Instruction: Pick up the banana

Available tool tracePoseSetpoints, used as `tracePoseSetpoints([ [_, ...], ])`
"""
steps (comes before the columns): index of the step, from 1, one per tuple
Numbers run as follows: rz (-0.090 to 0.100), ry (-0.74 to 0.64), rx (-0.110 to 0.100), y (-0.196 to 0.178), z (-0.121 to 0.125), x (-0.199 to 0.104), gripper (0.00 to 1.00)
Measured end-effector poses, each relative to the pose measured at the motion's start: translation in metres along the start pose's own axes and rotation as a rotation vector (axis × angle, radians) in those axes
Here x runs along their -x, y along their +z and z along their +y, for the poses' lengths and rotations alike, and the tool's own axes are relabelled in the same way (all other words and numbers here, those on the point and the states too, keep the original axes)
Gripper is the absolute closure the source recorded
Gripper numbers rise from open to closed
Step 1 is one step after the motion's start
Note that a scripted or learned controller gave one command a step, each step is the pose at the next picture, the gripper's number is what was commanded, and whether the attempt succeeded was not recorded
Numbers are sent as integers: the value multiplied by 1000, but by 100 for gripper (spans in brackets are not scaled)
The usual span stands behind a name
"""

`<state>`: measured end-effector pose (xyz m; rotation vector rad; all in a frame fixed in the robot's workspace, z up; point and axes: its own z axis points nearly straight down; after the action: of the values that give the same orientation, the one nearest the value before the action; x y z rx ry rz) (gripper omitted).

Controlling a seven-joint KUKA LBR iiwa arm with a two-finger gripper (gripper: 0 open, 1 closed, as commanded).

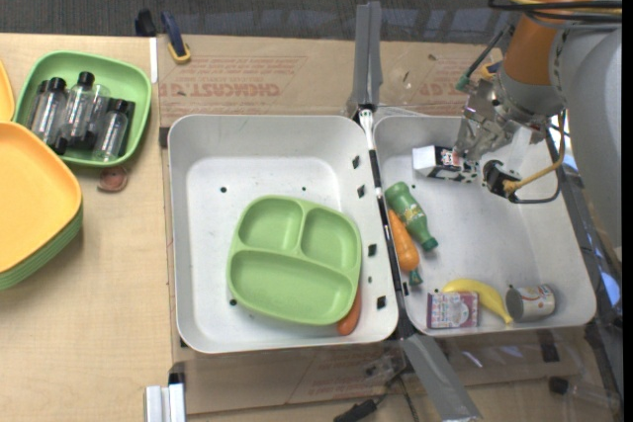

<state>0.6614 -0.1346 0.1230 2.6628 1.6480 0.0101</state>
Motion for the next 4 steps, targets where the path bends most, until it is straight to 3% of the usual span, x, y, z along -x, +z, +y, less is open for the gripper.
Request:
tracePoseSetpoints([
  [1,0,143,13,2,-3,-11,100],
  [2,2,253,2,0,-5,-13,100],
  [3,4,396,11,1,-22,92,100],
  [4,7,592,18,6,20,65,100],
])
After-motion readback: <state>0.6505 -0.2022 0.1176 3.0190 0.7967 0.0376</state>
